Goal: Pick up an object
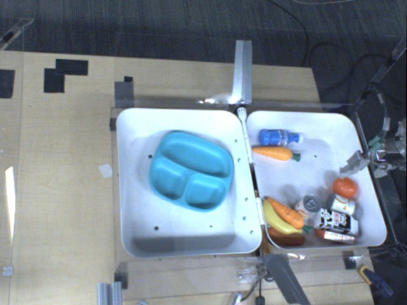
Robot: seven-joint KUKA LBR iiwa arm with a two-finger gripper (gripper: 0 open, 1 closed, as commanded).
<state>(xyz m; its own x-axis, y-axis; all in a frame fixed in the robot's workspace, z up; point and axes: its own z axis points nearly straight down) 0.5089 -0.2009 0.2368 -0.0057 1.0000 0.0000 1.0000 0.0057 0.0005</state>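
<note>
Tan tabletop, two white bins; claw at the right bin's 3 o'clock rim, grasp state can't tell.
Nothing visibly between its tips. Pickable stuff sits in the right bin: blue bottle and carrot at 11 o'clock, well apart from the 5–6 o'clock pile (banana, second carrot, red-capped bottle). I'd go for the isolated carrot: matte, tapered, grip across the thick end. Bottle is smooth and round, likely rolls. Left bin holds a glossy blue divided tray, too wide.
</note>
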